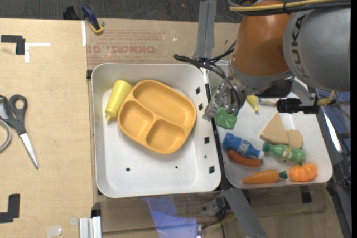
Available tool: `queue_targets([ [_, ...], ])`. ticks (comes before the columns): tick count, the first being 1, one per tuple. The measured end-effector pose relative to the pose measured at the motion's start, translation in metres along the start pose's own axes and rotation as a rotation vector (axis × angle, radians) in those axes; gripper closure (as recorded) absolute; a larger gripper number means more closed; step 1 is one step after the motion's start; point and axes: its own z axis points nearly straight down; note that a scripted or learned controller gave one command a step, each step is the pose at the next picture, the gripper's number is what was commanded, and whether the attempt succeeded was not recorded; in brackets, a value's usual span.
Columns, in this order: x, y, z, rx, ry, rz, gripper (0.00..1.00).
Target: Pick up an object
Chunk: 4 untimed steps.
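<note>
Two white bins are seen from above: the left bin point(106, 175) bears a yellow divided plate point(156, 116), the right bin point(323, 142) toy food. The gripper point(222, 104) is lowered over a green toy point(227, 119) at the right bin's left edge; whether its jaws are spread cannot be told. The toy should be centred between them before closing.
</note>
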Motion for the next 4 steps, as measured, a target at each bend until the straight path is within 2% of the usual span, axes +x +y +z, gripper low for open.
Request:
queue_targets([
  [1, -0.041, -0.01, -0.064, 0.0, -0.003, 0.034, 1.0],
  [2, -0.064, 0.02, -0.054, 0.0, -0.003, 0.051, 1.0],
  [3, -0.078, -0.029, -0.08, -0.001, -0.006, -0.15, 1.0],
  [4, -0.089, -0.109, 0.077, 0.0, -0.001, -0.11, 1.0],
])
